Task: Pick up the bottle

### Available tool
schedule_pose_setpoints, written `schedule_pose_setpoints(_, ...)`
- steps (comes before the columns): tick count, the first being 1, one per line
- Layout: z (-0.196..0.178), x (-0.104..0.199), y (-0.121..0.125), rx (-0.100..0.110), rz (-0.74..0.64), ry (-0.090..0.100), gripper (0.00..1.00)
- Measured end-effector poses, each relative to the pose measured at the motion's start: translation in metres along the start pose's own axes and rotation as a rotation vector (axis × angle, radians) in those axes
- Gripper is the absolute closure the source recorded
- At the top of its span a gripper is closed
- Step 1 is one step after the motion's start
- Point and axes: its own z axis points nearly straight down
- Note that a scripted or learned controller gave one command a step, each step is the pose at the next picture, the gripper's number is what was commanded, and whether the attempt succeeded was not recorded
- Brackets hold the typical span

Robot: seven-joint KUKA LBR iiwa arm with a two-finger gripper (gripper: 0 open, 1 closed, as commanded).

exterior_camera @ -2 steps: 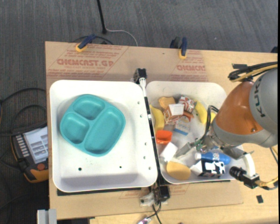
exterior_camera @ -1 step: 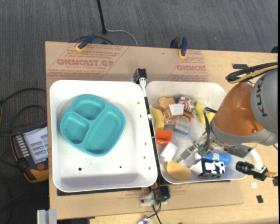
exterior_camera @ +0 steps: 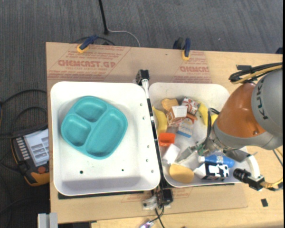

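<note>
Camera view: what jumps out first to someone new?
The teal plate, alone in the left bin, catches the eye first. Next the arm, grey and orange, leaning from the right over the right bin, which is packed with a jumble of small items, its tool low among them.

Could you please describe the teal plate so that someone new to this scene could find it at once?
Start at the left white bin. The teal plate lies flat in its middle. It is split into three compartments, unlike the small packaged items crowding the right bin.
</note>
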Motion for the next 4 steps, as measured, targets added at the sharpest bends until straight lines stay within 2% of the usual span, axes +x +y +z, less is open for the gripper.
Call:
schedule_pose_setpoints(1, -0.011, 0.0, 0.001, -0.002, 0.001, 0.0, 1.0)
schedule_pose_setpoints(2, -0.001, -0.011, -0.002, -0.005, -0.666, 0.001, 1.0)
schedule_pose_setpoints(3, 0.0, -0.012, -0.004, -0.001, -0.665, 0.001, 0.0)
schedule_pose_setpoints(4, 0.0, -0.038, -0.014, -0.001, -0.542, 0.01, 0.0)
